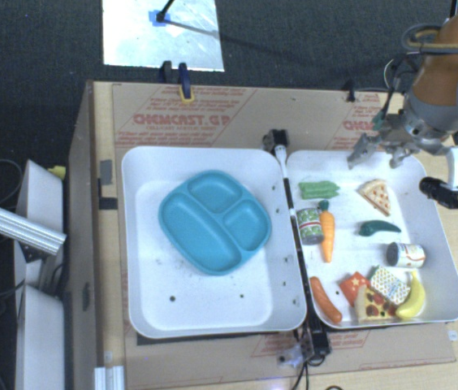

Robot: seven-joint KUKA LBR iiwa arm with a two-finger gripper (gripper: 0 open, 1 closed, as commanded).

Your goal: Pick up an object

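My gripper (378,156) hangs open over the far edge of the right bin (448,279), with nothing between its fingers. Below it in that bin lie a pizza slice (375,196), a green pea pod (318,189), an orange carrot (327,233), a small can (309,226), a dark green pepper (378,228), a white cup on its side (406,255), a sausage (325,299), a banana (413,297) and several other toy foods near the front.
The left bin (156,299) holds a blue divided plate (214,220). A black clip (276,141) sits where the two bins meet at the back. The arm's grey body with its orange band (456,47) rises at the upper right.
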